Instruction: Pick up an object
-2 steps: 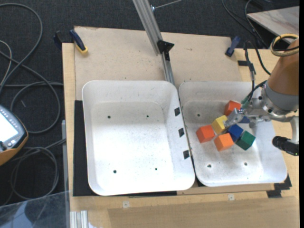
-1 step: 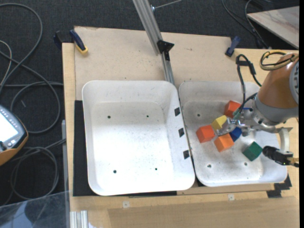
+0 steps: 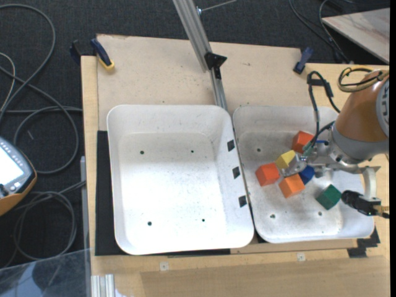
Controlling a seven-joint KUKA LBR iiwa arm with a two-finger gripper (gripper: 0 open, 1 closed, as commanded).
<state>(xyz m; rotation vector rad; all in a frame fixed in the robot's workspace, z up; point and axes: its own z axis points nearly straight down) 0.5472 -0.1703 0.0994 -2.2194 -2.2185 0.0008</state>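
Note:
Several small blocks lie in the right bin (image 3: 297,228): an orange one (image 3: 302,141) at the back, a yellow one (image 3: 285,159), a red-orange one (image 3: 267,174), another orange one (image 3: 291,185), a blue one (image 3: 307,174) and a green one (image 3: 329,197) nearest the front right. My gripper (image 3: 302,164) reaches in from the right and sits low in the middle of the cluster, between the yellow and blue blocks. The arm's grey wrist and orange band (image 3: 362,119) hang over the bin's right side and hide part of it.
The left bin (image 3: 167,178) is beside the right one, with a shared raised rim between them. A slanted metal pole (image 3: 197,26) rises from the back of the bench. Blue clamps (image 3: 102,52) sit on the back corners. Cables trail at the right.

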